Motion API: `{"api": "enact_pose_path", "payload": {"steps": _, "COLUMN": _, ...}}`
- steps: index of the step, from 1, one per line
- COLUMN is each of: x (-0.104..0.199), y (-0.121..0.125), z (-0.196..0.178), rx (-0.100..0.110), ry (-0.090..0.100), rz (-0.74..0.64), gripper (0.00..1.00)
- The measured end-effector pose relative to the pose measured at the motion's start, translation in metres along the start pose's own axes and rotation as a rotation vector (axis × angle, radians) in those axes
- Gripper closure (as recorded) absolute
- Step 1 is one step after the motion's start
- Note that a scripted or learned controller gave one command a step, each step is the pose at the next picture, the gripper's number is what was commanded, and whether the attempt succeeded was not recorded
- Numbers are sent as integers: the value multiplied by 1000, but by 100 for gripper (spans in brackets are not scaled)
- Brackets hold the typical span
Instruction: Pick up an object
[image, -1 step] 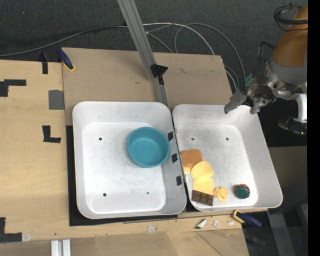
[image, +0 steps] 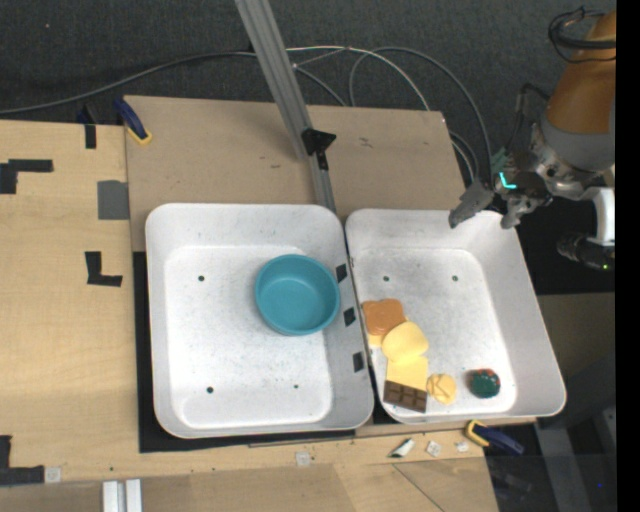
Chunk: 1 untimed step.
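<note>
A blue bowl (image: 296, 293) sits in the left bin (image: 180, 240). In the right bin (image: 450, 260) several small items lie near the front: an orange piece (image: 382, 316), a pale yellow piece (image: 405, 344), a brown chocolate-like block (image: 406, 397), a small yellow round thing (image: 441, 388) and a dark green and red ball (image: 484, 383). My gripper (image: 489, 211) hangs over the right bin's far right corner, its two fingers spread apart and open, with nothing between them. It is far from all the items.
A grey metal pole (image: 290, 100) slants up from between the bins. Cables (image: 400, 70) run across the back of the bench. Clamps sit at the board's far left corner (image: 133, 120) and front right edge (image: 490, 436). Black tape marks lie on the left.
</note>
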<state>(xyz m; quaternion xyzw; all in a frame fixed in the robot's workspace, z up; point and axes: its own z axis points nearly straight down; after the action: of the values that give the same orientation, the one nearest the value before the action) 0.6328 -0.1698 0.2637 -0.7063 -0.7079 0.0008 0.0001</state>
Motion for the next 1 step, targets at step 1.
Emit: {"api": "enact_pose_path", "payload": {"steps": 1, "x": 8, "y": -4, "z": 62, "rx": 6, "ry": 2, "rz": 0, "gripper": 0}}
